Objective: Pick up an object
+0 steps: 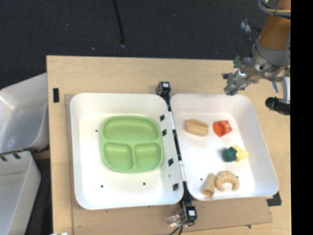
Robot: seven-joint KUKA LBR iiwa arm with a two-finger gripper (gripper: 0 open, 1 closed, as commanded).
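Nearest the camera, the front edge of the light wooden bench (58, 214) has a little tangle of clear and black clips (180, 218) sitting right where the two bins meet. Off the bench's left side there are a couple of white plastic tubs (19, 126).

The left bin (85, 190) has a green divided tray (132, 143) lying flat in the middle, three compartments, nothing in them that I can see.

The right bin (254, 175) is where all the stuff is. At the front, a croissant (228, 180) with a small tan roll-shaped piece (209, 184) just beside it on its left, close enough that I can't say if they touch. Behind those, a dark green thing (229, 154) touching a yellow one (240, 153). Further back, a red piece (222, 128) and a tan bun-like loaf (196, 128), near each other but apart.

A black clip (163, 87) sits at the back end of the seam between the bins.

The gripper (234, 84) hangs over the back right corner of the right bin, above the rim, well apart from all the objects. It's too small and blurry to say whether it's spread or closed, can't tell. Nothing visible in it. The arm (275, 33) goes up from it with the orange band.

Beyond the bench it's just a dark floor (146, 18) with a thin black cable (116, 16) running across.
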